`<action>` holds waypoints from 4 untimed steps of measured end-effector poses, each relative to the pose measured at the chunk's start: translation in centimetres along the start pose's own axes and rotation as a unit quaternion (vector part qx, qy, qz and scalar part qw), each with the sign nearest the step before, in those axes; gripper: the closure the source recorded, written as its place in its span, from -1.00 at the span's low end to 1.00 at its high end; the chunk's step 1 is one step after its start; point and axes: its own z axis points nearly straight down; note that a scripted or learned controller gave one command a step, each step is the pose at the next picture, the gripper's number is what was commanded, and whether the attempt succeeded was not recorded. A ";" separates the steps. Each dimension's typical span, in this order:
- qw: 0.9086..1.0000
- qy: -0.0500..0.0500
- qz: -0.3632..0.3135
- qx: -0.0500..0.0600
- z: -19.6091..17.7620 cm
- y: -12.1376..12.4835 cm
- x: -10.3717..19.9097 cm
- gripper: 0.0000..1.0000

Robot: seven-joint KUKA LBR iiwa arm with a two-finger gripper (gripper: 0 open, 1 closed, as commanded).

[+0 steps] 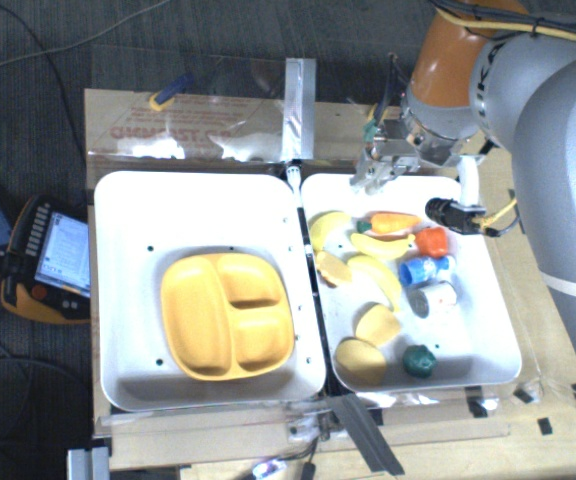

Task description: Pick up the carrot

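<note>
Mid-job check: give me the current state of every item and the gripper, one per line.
Orange carrot: lying in right white bin, not held.
Yellow divided plate: flat in left white bin.
Blue-and-white can: lying on its side.
Two-finger gripper: above the right bin's far edge, holding nothing visible.

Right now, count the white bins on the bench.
2. The left bin holds a yellow divided plate; the right bin holds the carrot and other toy food.
</note>
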 end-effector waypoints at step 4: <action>0.999 0.001 0.036 0.001 2.2 -2.5 -1.6 -1.00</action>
